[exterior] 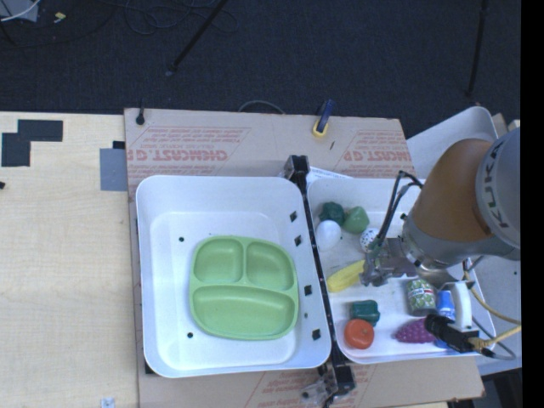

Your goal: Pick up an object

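I have the grey arm with its orange band (455,202) reaching in from the right, low over the right-hand shallow white bin (393,355). Its end effector (378,269) sits at the middle of that bin, just beside or touching the end of a yellow banana-shaped toy (345,276); I cannot tell how it is set.

Room there is tight. Toward the bin's far wall lie a white ball (328,234), a dark green rounded toy (331,213) and a lighter green lumpy toy (356,219), close together. Toward the near rim I see a small dark green block (364,309) just above an orange-red round toy (360,335), a purple bunch of toy grapes (415,332) and a small green-labelled can (420,297) beside the arm.

The left-hand shallow white bin (161,253) has far more open floor; a light green three-compartment plastic plate (244,288) lies flat in its middle, well clear of the walls. A black divider (308,253) runs between the two bins.

Both bins rest on a brown cardboard sheet (212,147) laid over the pale wooden table (59,270), with dark carpet (255,41) beyond.
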Controlling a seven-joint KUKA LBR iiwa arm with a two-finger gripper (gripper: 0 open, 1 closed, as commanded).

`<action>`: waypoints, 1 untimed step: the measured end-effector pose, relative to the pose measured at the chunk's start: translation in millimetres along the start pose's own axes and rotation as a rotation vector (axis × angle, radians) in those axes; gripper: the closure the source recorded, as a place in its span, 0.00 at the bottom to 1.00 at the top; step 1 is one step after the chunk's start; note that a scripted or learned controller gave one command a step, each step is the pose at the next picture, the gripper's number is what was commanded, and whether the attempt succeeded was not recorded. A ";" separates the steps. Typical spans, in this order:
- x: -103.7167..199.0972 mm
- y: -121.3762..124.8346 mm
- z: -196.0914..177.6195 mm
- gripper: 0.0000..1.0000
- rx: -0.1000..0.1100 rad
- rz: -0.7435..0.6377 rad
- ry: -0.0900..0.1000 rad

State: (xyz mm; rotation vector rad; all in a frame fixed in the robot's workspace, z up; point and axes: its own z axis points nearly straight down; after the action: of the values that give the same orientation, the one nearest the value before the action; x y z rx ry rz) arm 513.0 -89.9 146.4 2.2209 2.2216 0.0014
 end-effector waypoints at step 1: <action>-0.6 -2.5 -41.3 1.00 0.002 0.001 0.000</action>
State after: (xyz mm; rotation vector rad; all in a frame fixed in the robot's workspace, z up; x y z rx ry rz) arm 510.4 -90.5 187.6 2.2223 2.2219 -0.0005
